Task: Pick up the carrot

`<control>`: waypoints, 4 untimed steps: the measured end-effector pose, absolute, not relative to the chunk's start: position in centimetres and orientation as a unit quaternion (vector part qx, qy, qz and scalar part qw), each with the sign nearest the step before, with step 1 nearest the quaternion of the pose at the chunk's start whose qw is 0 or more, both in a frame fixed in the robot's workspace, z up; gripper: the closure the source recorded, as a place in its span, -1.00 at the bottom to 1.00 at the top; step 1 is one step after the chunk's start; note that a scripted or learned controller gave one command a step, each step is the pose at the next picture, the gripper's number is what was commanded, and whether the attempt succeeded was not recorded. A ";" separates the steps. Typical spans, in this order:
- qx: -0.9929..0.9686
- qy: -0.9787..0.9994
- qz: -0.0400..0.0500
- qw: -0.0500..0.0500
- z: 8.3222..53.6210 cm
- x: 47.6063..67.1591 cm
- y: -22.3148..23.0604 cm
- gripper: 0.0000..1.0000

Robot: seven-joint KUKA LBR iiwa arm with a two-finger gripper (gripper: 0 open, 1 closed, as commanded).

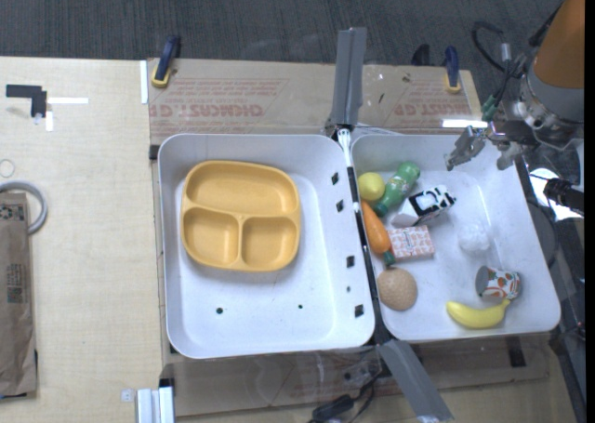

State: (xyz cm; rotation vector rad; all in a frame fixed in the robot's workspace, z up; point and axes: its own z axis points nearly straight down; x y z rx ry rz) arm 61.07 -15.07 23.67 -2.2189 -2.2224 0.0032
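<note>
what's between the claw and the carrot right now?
In the camera view, the black-and-white object lies on the line from the claw to the carrot, with the green bottle just above that line; otherwise bare bin floor.

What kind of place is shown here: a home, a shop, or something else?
Probably a robotics lab test bench, not a home. A grey arm with a gripper reaches over two white bins; one holds a yellow divided plate, the other toy-like food such as a carrot and a banana.
</note>
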 end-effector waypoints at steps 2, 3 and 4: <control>-0.602 -0.799 0.000 -0.001 25.6 51.8 -22.3 -1.00; -0.542 -0.840 0.000 0.000 24.5 47.8 -22.2 -1.00; -0.469 -0.883 0.000 0.000 23.3 48.1 -22.2 -1.00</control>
